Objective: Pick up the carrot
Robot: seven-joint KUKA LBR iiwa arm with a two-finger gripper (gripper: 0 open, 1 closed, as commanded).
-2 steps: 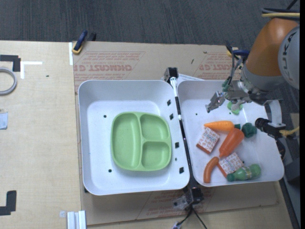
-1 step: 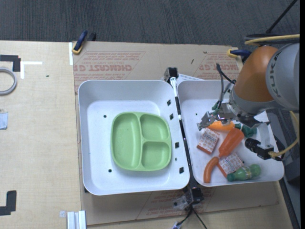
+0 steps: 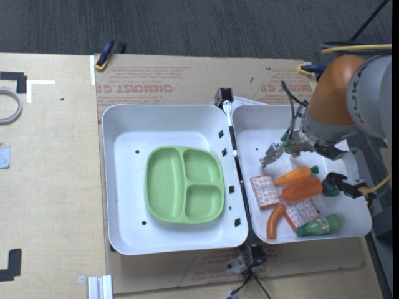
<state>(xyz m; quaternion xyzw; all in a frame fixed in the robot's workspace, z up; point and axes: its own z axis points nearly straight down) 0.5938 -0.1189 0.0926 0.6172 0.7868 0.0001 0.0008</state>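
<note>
Careful: your jaws hang apart, just above the carrots (image 3: 294, 176) (two lie touching), so closing now could nudge both and grip neither.

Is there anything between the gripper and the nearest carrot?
No. In the camera view, bare white bin floor separates the gripper from the nearest carrot.

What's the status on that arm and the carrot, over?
Pincer low in the right bin, above-left of the carrots, holding nothing. Two carrots lying side by side, untouched. Card against their left ends.
</note>
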